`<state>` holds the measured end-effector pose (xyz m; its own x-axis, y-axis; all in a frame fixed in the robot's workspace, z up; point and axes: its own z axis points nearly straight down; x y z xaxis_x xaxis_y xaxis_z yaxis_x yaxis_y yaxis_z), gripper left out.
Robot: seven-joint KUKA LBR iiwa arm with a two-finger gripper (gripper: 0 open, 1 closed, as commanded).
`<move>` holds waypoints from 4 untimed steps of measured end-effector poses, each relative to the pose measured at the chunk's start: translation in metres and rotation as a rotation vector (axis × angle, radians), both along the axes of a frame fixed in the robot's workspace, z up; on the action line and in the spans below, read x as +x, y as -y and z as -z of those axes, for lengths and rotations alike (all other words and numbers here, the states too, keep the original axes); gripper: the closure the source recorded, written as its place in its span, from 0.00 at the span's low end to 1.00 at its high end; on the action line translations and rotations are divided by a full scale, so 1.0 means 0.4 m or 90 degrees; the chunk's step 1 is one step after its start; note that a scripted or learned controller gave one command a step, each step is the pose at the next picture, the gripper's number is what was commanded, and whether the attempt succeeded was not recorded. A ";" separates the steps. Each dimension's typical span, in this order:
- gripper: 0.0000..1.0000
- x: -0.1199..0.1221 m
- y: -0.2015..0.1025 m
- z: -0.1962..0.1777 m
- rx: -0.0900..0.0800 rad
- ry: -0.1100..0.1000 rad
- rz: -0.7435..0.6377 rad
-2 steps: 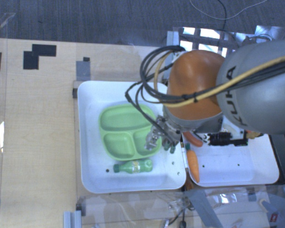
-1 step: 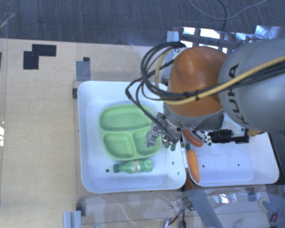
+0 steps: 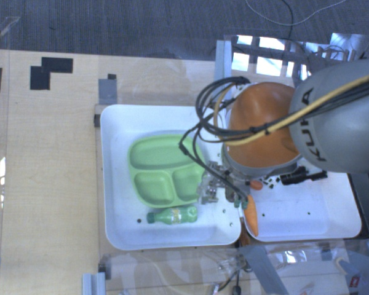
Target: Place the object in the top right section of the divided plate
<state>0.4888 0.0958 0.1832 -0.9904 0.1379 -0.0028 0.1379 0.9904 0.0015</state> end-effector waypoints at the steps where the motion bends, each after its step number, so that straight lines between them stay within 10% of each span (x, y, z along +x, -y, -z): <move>1: 1.00 0.002 0.070 -0.079 0.000 0.003 -0.109; 2: 1.00 0.010 -0.232 0.009 0.001 0.000 -0.189; 3: 1.00 0.111 -0.281 0.217 0.002 0.020 -0.252; 4: 1.00 0.125 -0.098 0.212 0.009 0.025 -0.480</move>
